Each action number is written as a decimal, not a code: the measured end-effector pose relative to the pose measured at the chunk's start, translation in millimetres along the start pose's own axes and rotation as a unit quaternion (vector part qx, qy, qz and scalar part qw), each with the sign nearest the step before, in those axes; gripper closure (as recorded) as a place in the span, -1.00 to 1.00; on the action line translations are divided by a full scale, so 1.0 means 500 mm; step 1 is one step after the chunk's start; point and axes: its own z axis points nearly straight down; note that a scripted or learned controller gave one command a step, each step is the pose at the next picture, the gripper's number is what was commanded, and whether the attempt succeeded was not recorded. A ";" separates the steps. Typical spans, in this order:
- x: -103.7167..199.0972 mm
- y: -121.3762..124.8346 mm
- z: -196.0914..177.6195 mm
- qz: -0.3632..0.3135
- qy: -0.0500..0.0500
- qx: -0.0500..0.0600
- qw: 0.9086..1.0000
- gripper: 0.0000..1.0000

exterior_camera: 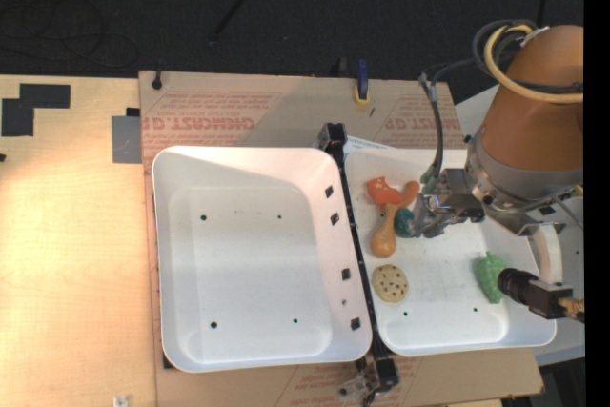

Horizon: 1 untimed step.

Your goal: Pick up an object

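1. Silvery and blocky, the hand [426,220] hangs low over the upper middle of the right bin [448,305], at the end of the grey arm [534,124] with its broad orange band. Whether the hand is apart or together cannot be told from this angle.
2. A small teal toy [405,223], rounded and glossy, lies on the bin floor just beside the hand, on the side toward the left bin. It sits so close that I cannot tell whether the two touch.
3. A tan toy [383,239], smooth and club-shaped, lies right against the teal toy. Its thin neck points up the view and its fat round end points down.
4. An orange-red toy [384,192], shiny and lumpy, lies up and to the left of the hand, near the bin's inner wall.
5. A cookie [389,282], flat, round and beige with dark specks, lies below the tan toy, apart from the hand.
6. A green toy [490,277], bumpy and upright-looking, sits toward the bin's lower right, well apart from the hand.
7. Both bins are shallow white plastic with rounded corners. The left bin [248,295] has small dark dots in its floor, and black clips [345,274] line the wall where the bins meet.
8. A cardboard sheet [219,114] with red print lies under the bins, on a pale wooden tabletop [67,253].
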 end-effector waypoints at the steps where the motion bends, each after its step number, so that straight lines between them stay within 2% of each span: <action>1: 0.123 0.116 -0.005 -0.001 0.000 0.005 1.000 1.00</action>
